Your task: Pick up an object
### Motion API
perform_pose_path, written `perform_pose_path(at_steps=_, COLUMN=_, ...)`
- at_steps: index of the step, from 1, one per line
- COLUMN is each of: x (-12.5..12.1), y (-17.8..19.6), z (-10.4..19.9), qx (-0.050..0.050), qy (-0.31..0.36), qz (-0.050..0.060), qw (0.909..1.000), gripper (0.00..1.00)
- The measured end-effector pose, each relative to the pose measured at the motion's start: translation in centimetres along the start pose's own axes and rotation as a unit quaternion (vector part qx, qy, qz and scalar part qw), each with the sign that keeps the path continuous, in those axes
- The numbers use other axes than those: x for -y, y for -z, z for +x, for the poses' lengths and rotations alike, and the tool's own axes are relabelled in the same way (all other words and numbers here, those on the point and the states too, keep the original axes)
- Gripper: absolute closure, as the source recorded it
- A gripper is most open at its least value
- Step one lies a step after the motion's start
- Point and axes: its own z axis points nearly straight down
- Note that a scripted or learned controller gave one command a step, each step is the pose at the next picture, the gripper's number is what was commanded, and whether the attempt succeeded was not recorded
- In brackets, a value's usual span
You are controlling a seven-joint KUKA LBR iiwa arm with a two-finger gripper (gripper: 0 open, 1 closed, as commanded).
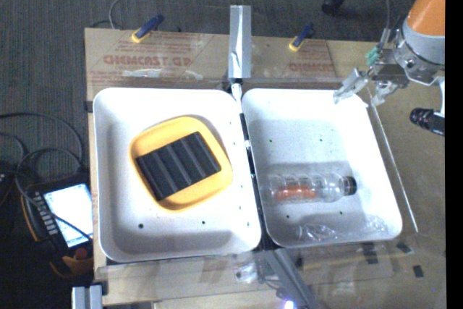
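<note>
Bottle (311,188) in right bin (376,155), yellow tray (181,163) left

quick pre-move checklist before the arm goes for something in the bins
1. Target in view: a clear plastic bottle lies on its side in the right bin: ok.
2. Second candidate: a yellow tray with a black ribbed insert lies in the left bin: ok.
3. Gripper position: over the right bin's far right corner, away from the bottle, not yet above a target: not ok.
4. Gripper carrying anything: nothing seen at its tip: ok.
5. Finger opening: too small and blurred to judge: cannot tell.
6. Clutter near the bottle: crumpled clear plastic lies by the near wall, apart from it: ok.
</note>
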Motion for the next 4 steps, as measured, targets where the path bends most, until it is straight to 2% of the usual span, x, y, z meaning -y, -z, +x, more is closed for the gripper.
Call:
perform_pose_path(at_steps=1, x=0.2, y=-1.7, z=4.1, qx=0.000, qy=-0.043, qz=0.000, qw=0.9991, gripper=0.00)
perform_pose_path(at_steps=2, x=6.9, y=-6.3, z=4.7, qx=0.000, qy=-0.016, qz=0.000, qw=0.9999, gripper=0.00)
perform_pose_path(at_steps=3, x=9.7, y=-17.3, z=0.7, qx=0.000, qy=-0.026, qz=-0.003, qw=0.9996, gripper=0.00)
perform_pose_path(at_steps=4, x=11.2, y=-17.3, z=-1.1, qx=0.001, qy=0.084, qz=-0.004, qw=0.9965, gripper=0.00)
